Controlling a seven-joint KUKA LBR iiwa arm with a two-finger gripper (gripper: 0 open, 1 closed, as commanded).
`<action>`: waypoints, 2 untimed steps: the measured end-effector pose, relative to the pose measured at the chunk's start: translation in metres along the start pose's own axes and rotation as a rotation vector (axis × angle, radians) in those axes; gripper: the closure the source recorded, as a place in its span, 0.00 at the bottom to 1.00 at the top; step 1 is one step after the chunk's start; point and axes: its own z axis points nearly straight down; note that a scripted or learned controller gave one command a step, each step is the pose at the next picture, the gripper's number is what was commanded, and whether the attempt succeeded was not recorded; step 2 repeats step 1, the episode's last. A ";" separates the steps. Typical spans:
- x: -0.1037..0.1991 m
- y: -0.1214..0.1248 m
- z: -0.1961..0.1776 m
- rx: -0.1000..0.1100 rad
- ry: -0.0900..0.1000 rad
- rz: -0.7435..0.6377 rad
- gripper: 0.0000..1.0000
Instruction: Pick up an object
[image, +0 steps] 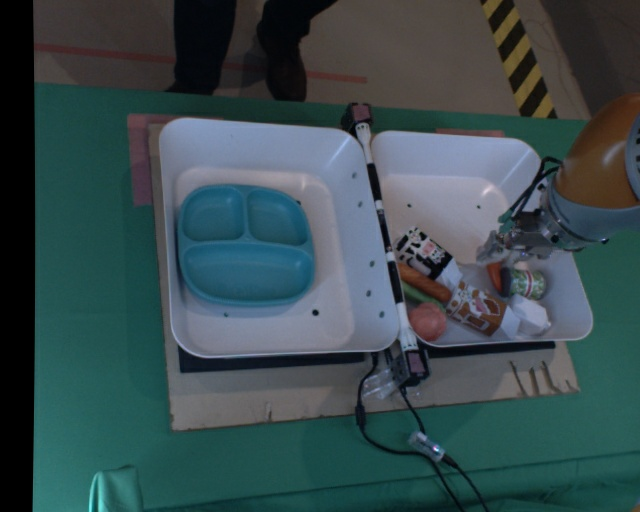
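Note:
The right white bin (455, 165) holds a heap of toy food along its near side. A black-and-white cow-patterned carton (425, 252) lies beside an orange carrot (424, 284). A brown carton (478, 308) and a pink-red ball (428, 321) lie closer to the front wall. A small green-labelled can (527, 283) and an orange piece (495, 277) sit at the right. My gripper (510, 248) hangs low in the right bin, just above and behind the can and the orange piece. Nothing is seen held in it.
The left white bin (340, 170) holds a blue divided plate (245, 245). A black-and-white bar (378, 205) runs between the bins, with cables (400, 430) trailing off the front. A person's legs (240, 45) stand beyond the bench. Green cloth surrounds the bins.

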 end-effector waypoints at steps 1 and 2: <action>0.041 0.076 -0.124 0.028 0.013 -0.006 1.00; 0.041 0.076 -0.124 0.028 0.013 -0.006 1.00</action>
